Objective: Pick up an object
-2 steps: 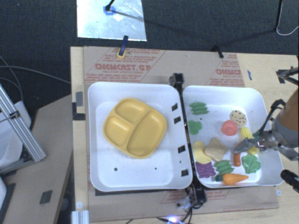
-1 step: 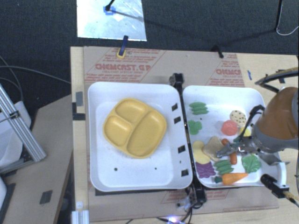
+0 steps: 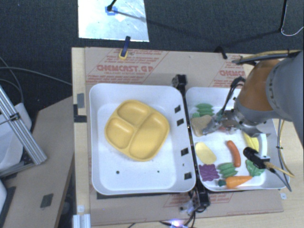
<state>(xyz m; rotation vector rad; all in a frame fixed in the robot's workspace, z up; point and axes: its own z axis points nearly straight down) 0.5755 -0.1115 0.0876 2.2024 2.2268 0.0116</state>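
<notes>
My gripper is low in the right bin, reaching in from the right. Its tip sits right beside a tan bread-like piece, at that piece's right edge. Nothing is visibly held. Around it lie toy foods: a green pea pod behind, a pale yellow slice in front, a red sausage, purple grapes, a green vegetable, an orange carrot and a yellow piece partly under the arm.
The left bin holds a yellow divided plate. A black hinge strip runs between the two bins. The grey and orange arm covers the right bin's far right side.
</notes>
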